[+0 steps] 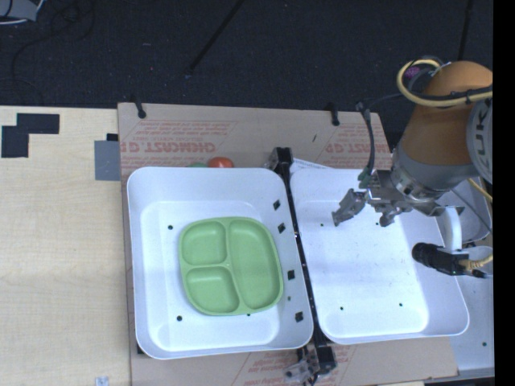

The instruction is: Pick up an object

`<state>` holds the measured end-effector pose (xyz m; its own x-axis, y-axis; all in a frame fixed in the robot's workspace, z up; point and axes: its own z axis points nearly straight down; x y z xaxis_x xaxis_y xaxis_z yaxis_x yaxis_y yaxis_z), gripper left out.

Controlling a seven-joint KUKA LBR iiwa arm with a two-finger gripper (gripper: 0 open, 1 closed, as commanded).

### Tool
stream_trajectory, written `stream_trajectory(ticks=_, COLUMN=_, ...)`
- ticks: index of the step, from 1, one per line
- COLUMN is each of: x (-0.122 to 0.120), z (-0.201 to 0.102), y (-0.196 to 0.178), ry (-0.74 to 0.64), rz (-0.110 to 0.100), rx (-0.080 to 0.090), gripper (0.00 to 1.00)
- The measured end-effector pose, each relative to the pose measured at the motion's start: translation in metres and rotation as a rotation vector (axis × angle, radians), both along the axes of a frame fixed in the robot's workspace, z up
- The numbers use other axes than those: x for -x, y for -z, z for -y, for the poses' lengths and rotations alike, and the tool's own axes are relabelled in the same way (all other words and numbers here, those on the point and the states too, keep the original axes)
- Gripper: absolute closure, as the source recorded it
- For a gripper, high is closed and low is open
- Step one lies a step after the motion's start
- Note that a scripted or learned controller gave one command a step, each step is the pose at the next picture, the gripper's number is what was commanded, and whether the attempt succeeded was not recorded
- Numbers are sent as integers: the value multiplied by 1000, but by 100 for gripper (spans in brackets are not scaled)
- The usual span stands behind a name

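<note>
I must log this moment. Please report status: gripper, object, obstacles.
Gripper over right bin, nothing between fingers. Green divided plate lies in left bin. Bin rims between them.

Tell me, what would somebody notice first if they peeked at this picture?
Probably the green divided plate, lying flat in the middle of the left white bin. Next, the big grey arm with its orange band reaching in from the right, its end effector hanging over the right white bin.
</note>
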<state>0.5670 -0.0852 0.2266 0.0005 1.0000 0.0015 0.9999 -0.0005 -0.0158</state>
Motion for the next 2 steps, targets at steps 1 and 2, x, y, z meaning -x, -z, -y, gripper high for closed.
stream_trajectory(ticks=1, x=-2, z=0, y=-7, ry=-2, rz=12, rx=1, gripper=0)
stream_trajectory(ticks=2, x=6, z=-2, y=55, ry=-1, rz=6, rx=0, gripper=0)
